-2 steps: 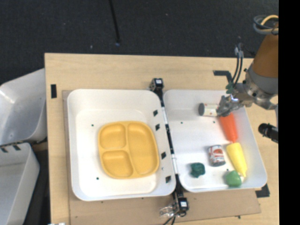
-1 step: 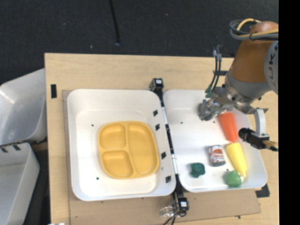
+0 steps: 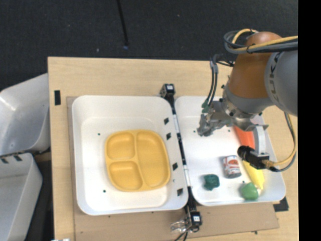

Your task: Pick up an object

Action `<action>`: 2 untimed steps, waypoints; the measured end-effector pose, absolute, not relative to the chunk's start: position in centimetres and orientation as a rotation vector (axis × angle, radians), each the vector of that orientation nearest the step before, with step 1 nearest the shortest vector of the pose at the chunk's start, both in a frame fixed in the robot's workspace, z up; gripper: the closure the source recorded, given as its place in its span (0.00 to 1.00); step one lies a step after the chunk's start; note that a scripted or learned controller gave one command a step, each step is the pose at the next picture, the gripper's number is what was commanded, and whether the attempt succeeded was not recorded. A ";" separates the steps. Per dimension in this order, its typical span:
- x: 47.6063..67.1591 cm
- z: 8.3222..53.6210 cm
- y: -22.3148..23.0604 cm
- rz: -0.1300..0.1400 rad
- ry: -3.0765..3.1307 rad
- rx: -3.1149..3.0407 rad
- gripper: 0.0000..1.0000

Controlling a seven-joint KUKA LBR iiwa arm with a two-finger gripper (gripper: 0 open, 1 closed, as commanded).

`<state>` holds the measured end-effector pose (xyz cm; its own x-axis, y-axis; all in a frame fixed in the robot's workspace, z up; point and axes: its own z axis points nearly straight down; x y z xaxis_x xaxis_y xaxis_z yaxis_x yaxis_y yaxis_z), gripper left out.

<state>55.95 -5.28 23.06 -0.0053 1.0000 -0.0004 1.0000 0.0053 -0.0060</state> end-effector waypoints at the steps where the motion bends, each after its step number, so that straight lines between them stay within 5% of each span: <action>1: 55.7 23.2 -0.9 0.005 -2.227 -2.210 1.00; 2: 54.3 22.2 4.4 0.007 -2.227 -2.210 1.00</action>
